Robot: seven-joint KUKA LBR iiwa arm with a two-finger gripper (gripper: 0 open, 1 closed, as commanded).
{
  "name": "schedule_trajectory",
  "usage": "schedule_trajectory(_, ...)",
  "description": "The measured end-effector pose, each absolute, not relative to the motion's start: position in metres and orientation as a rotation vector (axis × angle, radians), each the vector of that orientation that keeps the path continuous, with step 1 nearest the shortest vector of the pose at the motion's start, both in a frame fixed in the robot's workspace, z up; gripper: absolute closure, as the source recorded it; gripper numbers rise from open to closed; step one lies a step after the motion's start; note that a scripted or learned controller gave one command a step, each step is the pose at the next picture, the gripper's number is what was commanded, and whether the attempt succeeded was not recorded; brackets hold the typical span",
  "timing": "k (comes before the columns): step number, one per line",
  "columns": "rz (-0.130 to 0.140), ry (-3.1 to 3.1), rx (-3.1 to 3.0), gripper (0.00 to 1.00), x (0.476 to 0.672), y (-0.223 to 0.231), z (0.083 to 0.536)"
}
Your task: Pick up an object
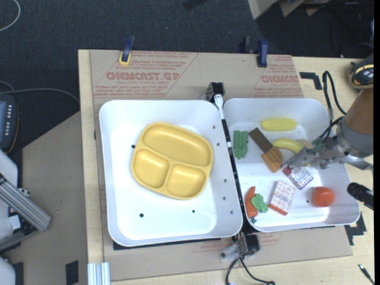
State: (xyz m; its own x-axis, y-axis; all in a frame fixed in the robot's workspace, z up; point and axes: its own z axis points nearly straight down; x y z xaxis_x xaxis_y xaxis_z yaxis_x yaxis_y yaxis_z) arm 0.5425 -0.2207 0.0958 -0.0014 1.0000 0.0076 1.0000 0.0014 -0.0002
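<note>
My gripper [305,158] is low in the right bin [237,113], reaching in from the right. It sits just above a small red and white packet [300,176] and right beside a yellow banana [287,144]. Nothing can be made out between its tips. Close by on the left lies a brown block [268,151], and a red tomato [322,196] rests toward the bin's front right corner.
The right bin also holds a yellow corn cob [278,124], a green piece [240,143], a second packet [282,196] and a red and green vegetable [256,202]. A yellow divided plate [171,159] lies in the left bin [119,218].
</note>
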Motion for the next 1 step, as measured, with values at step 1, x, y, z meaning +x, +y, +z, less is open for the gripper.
schedule_trajectory(1, -0.01, -2.222, -2.214, 0.0, 0.5456, -0.2184, 0.0896)
